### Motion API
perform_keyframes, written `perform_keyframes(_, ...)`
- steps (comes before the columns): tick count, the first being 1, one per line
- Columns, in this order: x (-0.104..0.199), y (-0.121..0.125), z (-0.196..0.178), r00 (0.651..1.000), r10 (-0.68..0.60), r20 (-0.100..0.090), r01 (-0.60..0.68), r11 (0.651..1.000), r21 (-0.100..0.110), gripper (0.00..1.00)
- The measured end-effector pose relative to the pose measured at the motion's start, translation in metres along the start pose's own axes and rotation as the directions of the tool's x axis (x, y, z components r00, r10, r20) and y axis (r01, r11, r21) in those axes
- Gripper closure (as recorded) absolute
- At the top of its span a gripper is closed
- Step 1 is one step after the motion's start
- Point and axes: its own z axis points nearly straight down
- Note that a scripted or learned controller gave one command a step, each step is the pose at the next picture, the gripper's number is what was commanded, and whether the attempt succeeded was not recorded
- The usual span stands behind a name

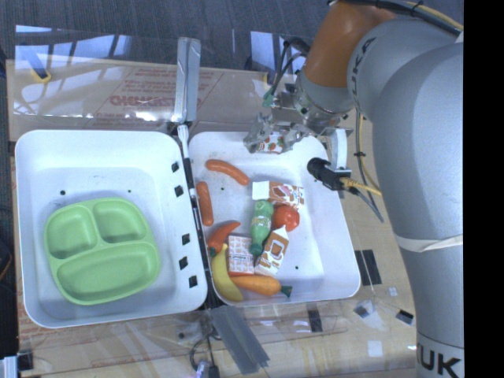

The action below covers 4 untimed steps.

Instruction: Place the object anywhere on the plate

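A green plate [102, 268] with three compartments lies in the left bin [47, 160], toward its front left. My gripper [272, 138] hangs over the far rim of the right bin [332, 252], well to the right of the plate. Between its fingers sits a small white carton with a red fruit picture [272, 143], so the gripper is shut on it. The carton is lifted off the bin floor.
The right bin holds two sausages [226, 170], a green bottle [261, 220], a tomato [287, 217], a banana [221, 278], a carrot [256, 284] and several small cartons [273, 250]. A metal divider [186, 81] stands between the bins at the back.
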Motion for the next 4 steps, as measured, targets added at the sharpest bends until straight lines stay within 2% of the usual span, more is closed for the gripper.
perform_keyframes(1,0.031,-0.003,0.007,0.988,0.153,0.0,-0.153,0.988,0.002,1.0)
perform_keyframes(2,0.104,-0.055,-0.014,0.995,-0.103,0.001,0.103,0.995,0.001,1.0)
perform_keyframes(3,0.053,-0.046,0.011,0.989,0.15,0.002,-0.15,0.989,0.003,1.0)
perform_keyframes(4,0.054,-0.046,0.002,0.989,0.146,0.001,-0.146,0.989,0.006,1.0)
